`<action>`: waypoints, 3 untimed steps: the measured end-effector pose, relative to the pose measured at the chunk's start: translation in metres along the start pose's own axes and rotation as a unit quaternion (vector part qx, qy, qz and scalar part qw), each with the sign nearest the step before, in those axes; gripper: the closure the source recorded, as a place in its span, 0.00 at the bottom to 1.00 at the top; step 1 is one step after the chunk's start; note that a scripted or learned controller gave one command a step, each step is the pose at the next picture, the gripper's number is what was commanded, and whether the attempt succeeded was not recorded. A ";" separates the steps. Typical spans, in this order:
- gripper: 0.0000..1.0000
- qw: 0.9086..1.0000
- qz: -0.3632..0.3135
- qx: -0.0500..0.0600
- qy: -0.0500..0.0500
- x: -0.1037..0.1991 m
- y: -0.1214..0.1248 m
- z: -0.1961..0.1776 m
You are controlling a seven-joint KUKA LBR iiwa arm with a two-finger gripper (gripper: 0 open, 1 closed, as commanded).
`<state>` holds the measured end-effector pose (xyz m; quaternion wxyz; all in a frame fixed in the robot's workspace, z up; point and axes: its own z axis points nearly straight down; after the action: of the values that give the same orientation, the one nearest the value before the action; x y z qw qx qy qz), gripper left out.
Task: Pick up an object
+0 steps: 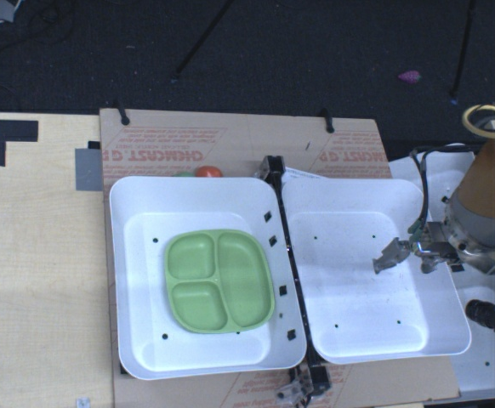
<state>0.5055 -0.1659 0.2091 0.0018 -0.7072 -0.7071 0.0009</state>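
A green divided plate [219, 280] with three compartments lies flat in the left bin [137, 228]. My gripper [389, 258] hangs over the right side of the right bin [349, 313], its grey fingers pointing left and down. Nothing sits between them. The arm's orange band [479, 181] rises at the right edge. The plate is a full bin's width to the left of the gripper.
A small red and green object [203, 172] lies on the cardboard behind the left bin's far rim. A black divider bar [286, 253] runs between the two bins. Cables [439, 155] loop beside the arm at the right.
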 end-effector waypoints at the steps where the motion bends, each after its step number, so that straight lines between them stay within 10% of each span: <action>1: 0.00 1.000 0.000 0.002 0.001 0.008 -0.006 0.048; 3: 0.00 1.000 0.001 0.000 0.000 0.012 -0.006 0.122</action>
<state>0.4987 -0.1536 0.0875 0.0017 -0.7078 -0.7064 0.0007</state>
